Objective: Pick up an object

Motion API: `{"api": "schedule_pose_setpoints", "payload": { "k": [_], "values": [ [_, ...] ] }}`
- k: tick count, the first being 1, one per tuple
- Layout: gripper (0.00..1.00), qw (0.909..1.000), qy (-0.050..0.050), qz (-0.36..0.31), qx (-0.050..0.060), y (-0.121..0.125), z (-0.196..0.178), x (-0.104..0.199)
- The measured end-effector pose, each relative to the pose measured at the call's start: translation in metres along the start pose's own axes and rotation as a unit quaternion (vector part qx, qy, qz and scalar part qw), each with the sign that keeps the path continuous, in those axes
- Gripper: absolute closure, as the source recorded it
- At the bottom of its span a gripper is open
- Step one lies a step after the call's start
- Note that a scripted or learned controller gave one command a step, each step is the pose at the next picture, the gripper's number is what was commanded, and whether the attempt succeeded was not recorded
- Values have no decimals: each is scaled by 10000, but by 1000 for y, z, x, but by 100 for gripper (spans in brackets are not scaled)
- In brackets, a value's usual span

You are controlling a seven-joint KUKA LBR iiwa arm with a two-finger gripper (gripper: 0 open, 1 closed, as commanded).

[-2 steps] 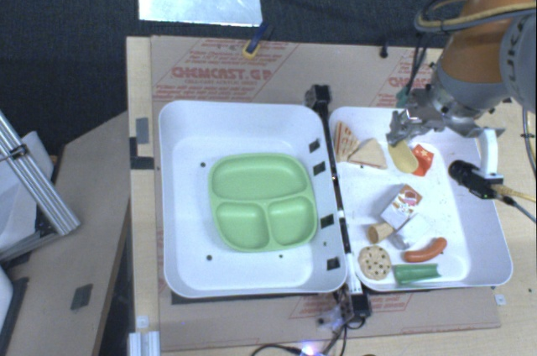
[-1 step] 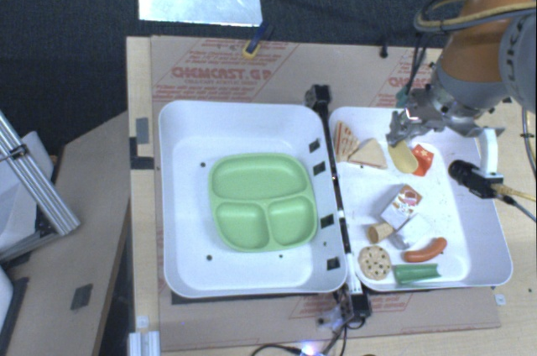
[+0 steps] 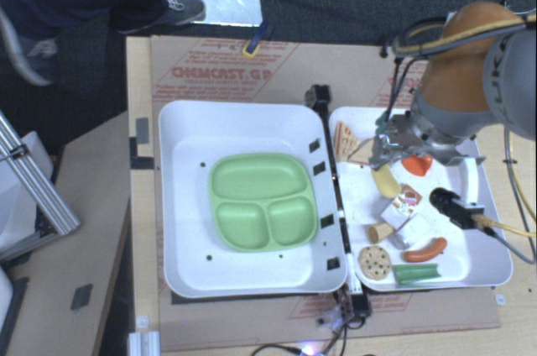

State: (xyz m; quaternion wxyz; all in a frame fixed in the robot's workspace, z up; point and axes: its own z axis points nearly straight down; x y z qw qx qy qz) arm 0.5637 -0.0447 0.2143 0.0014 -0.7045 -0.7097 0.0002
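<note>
The left bin [image 3: 180, 178] holds a green tray [image 3: 260, 201] (three parts). The right bin [image 3: 495, 258] holds toy food: cookie [image 3: 374, 262], sausage [image 3: 424, 248], banana [image 3: 385, 181]. The gripper [image 3: 384, 151] sits just above the banana; open or closed, I cannot tell. Cardboard [image 3: 222, 70] reads "CHEMCAST GP".

The arm [image 3: 470, 86] hides the right bin's [image 3: 487, 266] far corner.

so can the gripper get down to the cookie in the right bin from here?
Probably yes. The cookie lies flat in the near left corner of the right bin, nothing on top of it. The gripper hangs further back, and the bin wall close beside may crowd the fingers.
</note>
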Motion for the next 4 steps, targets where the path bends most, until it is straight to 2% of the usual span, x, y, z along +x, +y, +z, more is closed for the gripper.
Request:
{"api": "schedule_pose_setpoints", "payload": {
  "k": [1,2,3,4],
  "values": [
    [100,10000,-1,-1,-6,-20,-3,25],
    [100,10000,-6,3,-26,-24,-20,27],
    [100,10000,-9,28,-16,-29,-17,24],
    [100,10000,-9,31,-8,-22,-1,25]
  ]
}}
